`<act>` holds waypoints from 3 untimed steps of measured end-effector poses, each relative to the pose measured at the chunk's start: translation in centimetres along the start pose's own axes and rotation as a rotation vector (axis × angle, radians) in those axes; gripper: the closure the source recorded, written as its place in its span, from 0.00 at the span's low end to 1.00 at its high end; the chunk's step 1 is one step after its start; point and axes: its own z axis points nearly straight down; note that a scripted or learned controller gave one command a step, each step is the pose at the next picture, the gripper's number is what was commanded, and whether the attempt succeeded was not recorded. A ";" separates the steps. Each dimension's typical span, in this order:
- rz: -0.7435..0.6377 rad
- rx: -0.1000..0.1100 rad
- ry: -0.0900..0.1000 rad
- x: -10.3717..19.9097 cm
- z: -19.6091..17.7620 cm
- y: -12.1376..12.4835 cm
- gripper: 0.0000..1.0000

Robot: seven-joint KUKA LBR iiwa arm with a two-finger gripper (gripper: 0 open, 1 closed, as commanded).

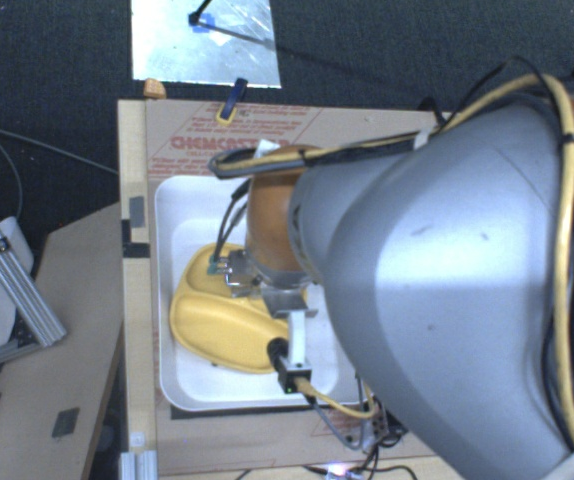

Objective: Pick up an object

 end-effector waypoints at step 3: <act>-0.005 0.052 -0.007 2.7 1.0 5.3 1.00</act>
